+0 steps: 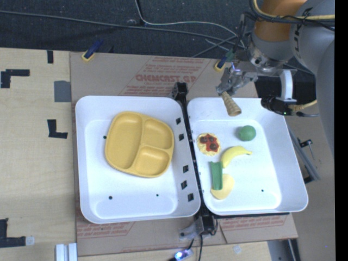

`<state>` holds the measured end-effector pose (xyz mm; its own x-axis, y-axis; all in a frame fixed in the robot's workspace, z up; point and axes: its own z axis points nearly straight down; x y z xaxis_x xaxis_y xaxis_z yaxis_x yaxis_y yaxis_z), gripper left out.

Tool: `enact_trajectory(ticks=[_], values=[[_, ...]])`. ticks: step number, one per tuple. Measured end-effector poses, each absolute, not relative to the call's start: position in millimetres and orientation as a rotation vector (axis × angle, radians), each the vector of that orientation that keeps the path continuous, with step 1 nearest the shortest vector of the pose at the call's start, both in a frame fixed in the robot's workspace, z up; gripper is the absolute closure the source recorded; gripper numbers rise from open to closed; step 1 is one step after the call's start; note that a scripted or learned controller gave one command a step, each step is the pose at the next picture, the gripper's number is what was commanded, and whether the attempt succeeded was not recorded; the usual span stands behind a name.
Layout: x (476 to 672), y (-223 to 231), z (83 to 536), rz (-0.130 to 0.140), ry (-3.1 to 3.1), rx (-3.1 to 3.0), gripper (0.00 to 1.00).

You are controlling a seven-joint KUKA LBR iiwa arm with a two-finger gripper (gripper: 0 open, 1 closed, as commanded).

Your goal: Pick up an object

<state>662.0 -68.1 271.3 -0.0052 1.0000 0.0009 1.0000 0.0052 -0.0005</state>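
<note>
The one view looks down on a desk (32,145) carrying two white bins side by side. The left bin (92,200) holds a yellow divided plate (139,144), lying flat and slightly turned, well apart from everything else.

The right bin (283,189) holds the loose pieces. A green ball (247,132) sits toward the right, a small round pizza toy (209,143) near the bin's left wall, a banana (235,154) between them and a little nearer, and a green stick (217,175) lying across a yellow piece (225,187) nearest of all. They are scattered with gaps between most of them, which should leave room for fingers to come down.

The arm reaches in from the right, its orange band high over the far right corner. The end effector (230,86) hangs over the far edge of the right bin, and a brown cone (231,105) shows just below its tips, tilted, with its narrow end up between the fingers, which look closed on it. The cone seems lifted off the bin floor, though the slant makes that hard to judge, so I take the pick as under way.
</note>
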Motion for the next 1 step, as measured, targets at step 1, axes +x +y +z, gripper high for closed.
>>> enact_trajectory(ticks=[1], values=[[657.5,-10.9,253.0,0.002,-2.226,-2.212,1.00]])
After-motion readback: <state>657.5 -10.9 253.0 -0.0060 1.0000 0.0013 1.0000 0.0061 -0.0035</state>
